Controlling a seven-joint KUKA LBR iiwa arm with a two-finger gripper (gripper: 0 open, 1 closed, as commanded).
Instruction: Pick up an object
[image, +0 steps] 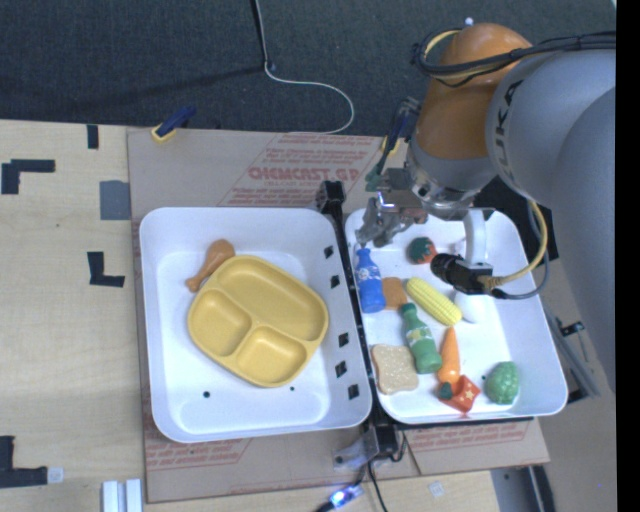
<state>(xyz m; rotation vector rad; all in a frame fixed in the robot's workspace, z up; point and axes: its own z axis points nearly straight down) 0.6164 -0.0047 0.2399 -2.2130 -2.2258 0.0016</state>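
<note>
My gripper (378, 226) hangs over the far left corner of the right bin (530, 330), just above a blue bottle (369, 282) lying there, nothing lifted yet, and I cannot tell how its jaws stand.

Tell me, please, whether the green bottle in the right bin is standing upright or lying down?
Lying down: the green bottle rests lengthwise on the bin floor, between the corn and carrot.

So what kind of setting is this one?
Probably a robotics lab's bin-picking bench: a grey arm over two white bins, toy food like a corn cob, and a cardboard-covered tabletop.
</note>
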